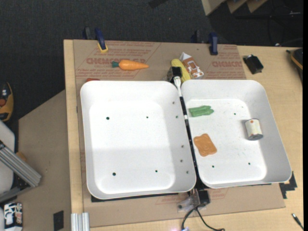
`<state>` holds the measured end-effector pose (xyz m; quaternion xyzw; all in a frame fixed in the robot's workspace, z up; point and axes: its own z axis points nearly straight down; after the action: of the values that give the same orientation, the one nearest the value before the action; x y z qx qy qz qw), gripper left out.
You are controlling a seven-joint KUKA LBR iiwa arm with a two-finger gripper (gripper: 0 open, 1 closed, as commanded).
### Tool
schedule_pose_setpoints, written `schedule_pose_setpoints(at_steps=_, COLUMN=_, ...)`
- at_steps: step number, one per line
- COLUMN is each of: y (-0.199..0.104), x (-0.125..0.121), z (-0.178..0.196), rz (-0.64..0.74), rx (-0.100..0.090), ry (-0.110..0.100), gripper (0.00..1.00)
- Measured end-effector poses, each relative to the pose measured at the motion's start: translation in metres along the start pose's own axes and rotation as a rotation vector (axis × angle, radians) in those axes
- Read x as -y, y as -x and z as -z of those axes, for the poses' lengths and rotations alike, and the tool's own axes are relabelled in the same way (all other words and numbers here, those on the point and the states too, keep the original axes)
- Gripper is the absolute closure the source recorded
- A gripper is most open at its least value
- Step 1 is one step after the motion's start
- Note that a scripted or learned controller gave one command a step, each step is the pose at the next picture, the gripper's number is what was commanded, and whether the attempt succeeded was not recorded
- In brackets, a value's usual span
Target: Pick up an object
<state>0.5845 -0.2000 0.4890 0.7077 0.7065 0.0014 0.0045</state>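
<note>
Right bin (pixel 226 172) holds green piece (pixel 200 111), orange piece (pixel 205 145), grey can (pixel 253 129).

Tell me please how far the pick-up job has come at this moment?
Nothing looks done yet. The green piece, the orange piece and the small white can all lie loose in the right bin. Nothing is in hand. The whole pick is left: choosing one object, grasping it and lifting it.
</note>
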Motion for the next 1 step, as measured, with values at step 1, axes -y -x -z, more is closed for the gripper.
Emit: schedule_pose_setpoints(at_steps=1, y=0.0263, x=0.042, z=0.0175, rz=-0.003, rx=-0.001, ry=-0.004, gripper=1.0)
